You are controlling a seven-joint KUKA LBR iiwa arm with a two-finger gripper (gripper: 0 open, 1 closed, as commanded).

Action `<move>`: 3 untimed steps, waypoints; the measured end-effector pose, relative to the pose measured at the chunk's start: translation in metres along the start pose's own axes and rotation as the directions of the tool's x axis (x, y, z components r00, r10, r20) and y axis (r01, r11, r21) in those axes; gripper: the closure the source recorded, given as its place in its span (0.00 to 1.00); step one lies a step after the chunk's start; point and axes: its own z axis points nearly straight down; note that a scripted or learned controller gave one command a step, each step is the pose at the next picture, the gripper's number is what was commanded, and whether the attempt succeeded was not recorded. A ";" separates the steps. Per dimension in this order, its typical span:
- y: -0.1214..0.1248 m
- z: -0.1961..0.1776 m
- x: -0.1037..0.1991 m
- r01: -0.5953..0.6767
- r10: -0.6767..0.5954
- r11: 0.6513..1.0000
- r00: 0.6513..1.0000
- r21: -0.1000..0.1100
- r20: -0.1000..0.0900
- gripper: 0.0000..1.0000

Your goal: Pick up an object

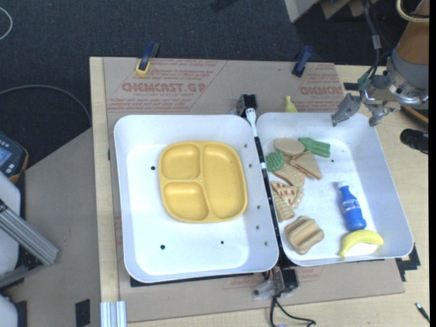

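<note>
Left bin [136, 237]: yellow divided plate [203, 181], lying flat. Right bin [388, 182]: toy food heaped along its left side, blue bottle [351, 207] and banana [361, 242] nearer the right. My hand [360, 111] hangs over the right bin's far right corner, fingers spread, gripping nothing. Bottle lies nearer the camera than my hand, well apart.

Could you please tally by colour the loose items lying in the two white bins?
Yellow: 2, the divided plate and the banana
Blue: 1, the bottle
Green: 2, the long piece and the ridged piece
Tan or brown: about 5, the bread-like pieces
Total: about 10
</note>
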 end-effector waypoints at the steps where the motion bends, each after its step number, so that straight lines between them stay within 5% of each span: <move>1: -0.075 -0.116 0.113 0.012 -0.012 1.000 1.000 -0.013 -0.003 0.00; 2: -0.141 -0.253 0.143 0.004 -0.004 1.000 1.000 -0.019 -0.001 0.00; 3: -0.140 -0.255 0.142 0.002 -0.002 1.000 1.000 -0.007 0.002 1.00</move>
